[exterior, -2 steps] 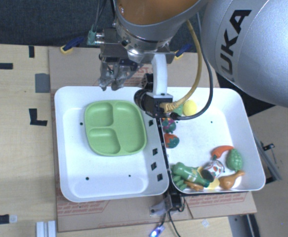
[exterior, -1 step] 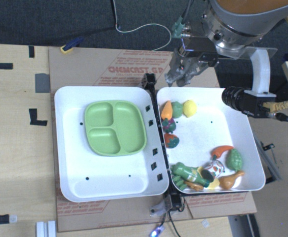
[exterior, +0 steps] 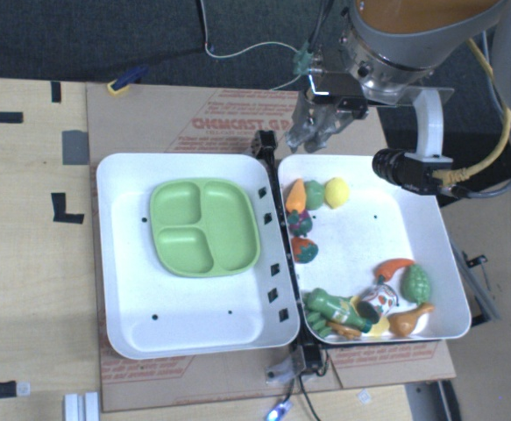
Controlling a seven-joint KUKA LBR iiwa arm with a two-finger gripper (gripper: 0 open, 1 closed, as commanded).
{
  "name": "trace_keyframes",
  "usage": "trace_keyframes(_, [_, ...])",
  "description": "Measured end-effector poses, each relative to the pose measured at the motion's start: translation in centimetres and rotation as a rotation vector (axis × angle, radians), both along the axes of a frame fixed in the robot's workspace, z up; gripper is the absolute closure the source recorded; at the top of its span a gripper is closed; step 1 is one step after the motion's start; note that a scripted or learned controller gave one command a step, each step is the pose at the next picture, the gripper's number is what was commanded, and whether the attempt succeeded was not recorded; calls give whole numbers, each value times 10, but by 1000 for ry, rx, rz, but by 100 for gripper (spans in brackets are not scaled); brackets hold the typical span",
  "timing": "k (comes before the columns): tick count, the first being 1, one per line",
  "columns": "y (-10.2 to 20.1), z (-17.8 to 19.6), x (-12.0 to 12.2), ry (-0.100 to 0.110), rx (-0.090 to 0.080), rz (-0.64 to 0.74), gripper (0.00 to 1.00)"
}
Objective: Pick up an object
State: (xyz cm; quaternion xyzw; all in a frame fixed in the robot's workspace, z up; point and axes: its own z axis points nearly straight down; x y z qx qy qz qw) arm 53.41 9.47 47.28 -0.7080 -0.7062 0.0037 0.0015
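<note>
Two white bins sit side by side — the left bin bears a green divided plate, the right bin small toys. The gripper hangs above the right bin's far rim; whether it is released or clenched I cannot tell — nothing visibly gripped. A yellow lemon lies near, beside an orange carrot. A heap of toys at the near edge overlaps, hard to separate.

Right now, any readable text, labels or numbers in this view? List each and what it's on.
Red print on the cardboard sheet behind the bins: a large curved word plus smaller lines under it, all blurred, so not reliably readable.
Small red-and-white item in the right bin: any marking on it is too small to read.
Green divided plate in the left bin: no text visible.
</note>
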Motion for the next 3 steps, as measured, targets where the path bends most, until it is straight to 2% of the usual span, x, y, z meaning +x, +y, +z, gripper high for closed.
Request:
trace_keyframes(1, [34, 9, 18, -7, 3, 6, 100])
trace_keyframes(2, [102, 54, 38, -12, 5, 10, 100])
trace_keyframes(3, [140, 8, 13, -1, 1, 8, 100])
